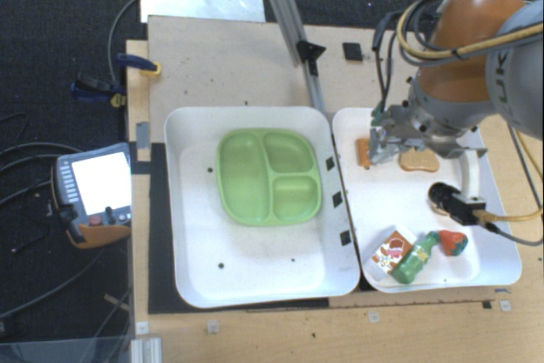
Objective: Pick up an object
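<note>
- reaching in from the right, the grey arm (476,47) is seen bent over the right bin (382,208), and the gripper (384,142) is held low in that bin's upper left part.
- whether the gripper is spread or pressed together cannot be told, and nothing can be made out in its grasp.
- a small orange piece (364,153) is found just beside the gripper on its left, close to the bin's inner wall; contact between the two cannot be judged.
- a flat tan piece (418,160) is seen just to the gripper's right, partly covered by the wrist.
- near the front of the same bin, well apart from the gripper, a small printed carton (391,252) and a green bottle (416,259) are laid side by side, touching or nearly so.
- a red strawberry-like toy (456,242) is placed at the bottle's upper end.
- in the left bin (255,259), a pale green divided plate (270,177) is laid flat near the middle.
</note>
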You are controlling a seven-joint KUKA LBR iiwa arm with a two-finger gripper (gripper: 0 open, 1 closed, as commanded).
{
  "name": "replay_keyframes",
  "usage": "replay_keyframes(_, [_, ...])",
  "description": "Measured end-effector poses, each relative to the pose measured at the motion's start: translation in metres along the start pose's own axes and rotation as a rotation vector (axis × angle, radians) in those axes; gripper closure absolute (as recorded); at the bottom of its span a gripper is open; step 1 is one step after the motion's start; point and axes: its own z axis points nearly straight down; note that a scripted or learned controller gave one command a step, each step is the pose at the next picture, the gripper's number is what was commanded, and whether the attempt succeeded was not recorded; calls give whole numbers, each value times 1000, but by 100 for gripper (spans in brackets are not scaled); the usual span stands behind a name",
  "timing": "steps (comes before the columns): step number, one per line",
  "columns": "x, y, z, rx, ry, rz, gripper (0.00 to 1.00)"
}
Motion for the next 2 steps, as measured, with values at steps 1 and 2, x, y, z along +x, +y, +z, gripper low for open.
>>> replay_keyframes(1, [54, 9, 16, 0, 0, 0, 100])
replay_keyframes(2, [112, 1, 14, 0, 0, -1, 100])
